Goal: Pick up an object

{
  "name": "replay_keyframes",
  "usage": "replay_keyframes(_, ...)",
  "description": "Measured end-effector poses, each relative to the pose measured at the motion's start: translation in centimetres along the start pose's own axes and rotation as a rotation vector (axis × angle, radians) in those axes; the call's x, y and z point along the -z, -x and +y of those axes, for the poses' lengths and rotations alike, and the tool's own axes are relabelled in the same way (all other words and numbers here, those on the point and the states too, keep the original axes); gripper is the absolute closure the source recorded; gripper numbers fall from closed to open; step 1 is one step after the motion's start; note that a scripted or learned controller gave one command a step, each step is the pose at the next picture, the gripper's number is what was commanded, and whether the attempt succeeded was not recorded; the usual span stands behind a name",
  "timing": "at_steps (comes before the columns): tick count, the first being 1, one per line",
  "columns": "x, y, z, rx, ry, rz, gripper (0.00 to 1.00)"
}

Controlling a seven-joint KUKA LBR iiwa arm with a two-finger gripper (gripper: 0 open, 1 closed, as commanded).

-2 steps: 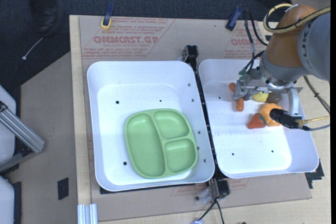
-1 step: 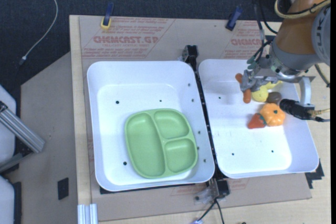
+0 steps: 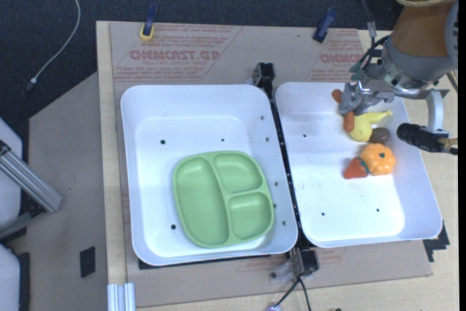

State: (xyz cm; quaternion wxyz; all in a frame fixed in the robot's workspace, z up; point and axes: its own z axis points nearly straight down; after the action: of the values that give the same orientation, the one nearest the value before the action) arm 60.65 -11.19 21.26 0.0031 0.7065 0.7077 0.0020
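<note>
Left bin: green tray | right bin: toy foods | pincer: grip unclear

We count two white bins: left bin, right bin. One green divided plate, three compartments. About five small toy foods in a cluster; exact count unclear where they overlap. Two clamps: one yellow-blue, one blue.

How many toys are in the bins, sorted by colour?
Orange: 2, the pumpkin and a small piece near the gripper
Yellow: 1, the banana shape
Red: 1
Brown: 1
Green: 1, the divided plate
Total: 6
</note>
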Motion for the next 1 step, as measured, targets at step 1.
replay_keyframes(1, 5.63, -0.78, -0.44, 0.0, 0.002, 0.0, 1.0)
